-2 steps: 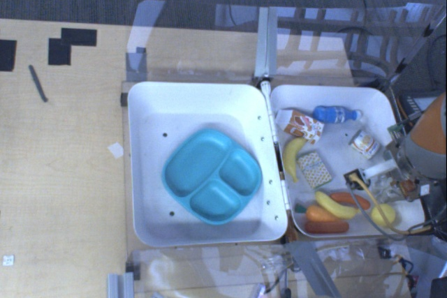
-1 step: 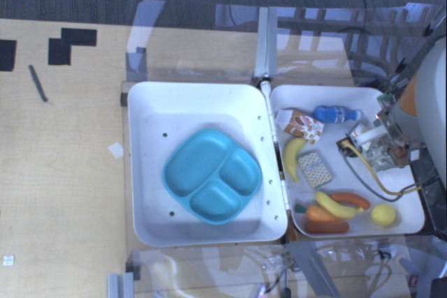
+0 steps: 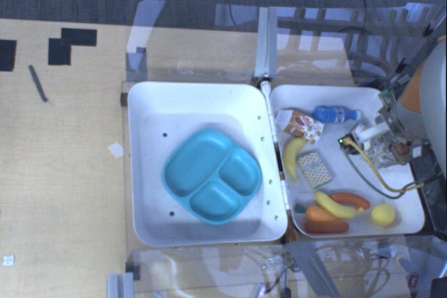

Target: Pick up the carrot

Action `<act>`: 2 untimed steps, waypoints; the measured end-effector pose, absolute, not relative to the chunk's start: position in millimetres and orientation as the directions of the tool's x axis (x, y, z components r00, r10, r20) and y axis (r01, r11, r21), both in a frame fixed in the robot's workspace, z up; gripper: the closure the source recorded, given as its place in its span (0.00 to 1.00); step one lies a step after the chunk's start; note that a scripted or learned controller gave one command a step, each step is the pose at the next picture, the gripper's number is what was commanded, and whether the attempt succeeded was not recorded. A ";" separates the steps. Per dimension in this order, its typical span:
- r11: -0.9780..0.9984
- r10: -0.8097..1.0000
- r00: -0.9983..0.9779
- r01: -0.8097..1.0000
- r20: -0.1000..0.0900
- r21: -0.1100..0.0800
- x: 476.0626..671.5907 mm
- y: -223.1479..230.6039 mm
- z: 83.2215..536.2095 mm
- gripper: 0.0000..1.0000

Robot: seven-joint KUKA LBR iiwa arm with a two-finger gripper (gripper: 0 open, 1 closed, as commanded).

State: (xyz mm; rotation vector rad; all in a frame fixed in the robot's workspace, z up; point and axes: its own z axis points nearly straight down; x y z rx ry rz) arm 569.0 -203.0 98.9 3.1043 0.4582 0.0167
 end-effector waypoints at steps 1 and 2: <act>-0.938 0.346 0.938 0.346 0.008 0.005 489.4 -206.6 89.1 1.00; -0.937 0.350 0.937 0.350 0.011 0.005 491.2 -205.6 99.6 1.00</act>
